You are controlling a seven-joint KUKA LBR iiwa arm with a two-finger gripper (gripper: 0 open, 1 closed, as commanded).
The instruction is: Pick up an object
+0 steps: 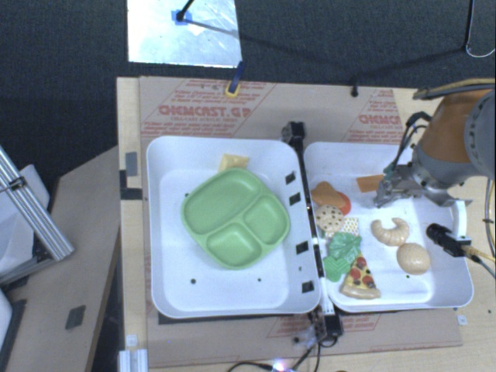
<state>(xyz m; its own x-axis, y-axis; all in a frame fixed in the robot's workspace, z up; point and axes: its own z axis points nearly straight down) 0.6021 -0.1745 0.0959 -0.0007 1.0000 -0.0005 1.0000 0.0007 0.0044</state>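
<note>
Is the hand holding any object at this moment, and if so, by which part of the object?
Nothing is visibly held. The hand hovers low in the right bin, beside an orange piece.

Grey arm (pixel 453 157) — orange band, dark cabling at wrist.

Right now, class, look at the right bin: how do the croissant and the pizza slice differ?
The croissant is a plain tan, curved crescent; the pizza slice is a flat wedge with red and yellow toppings. The croissant lies mid-bin, nearer the gripper; the pizza slice lies at the front, near the divider, touching the green leafy piece. Both are toy foods resting in the right bin.
</note>
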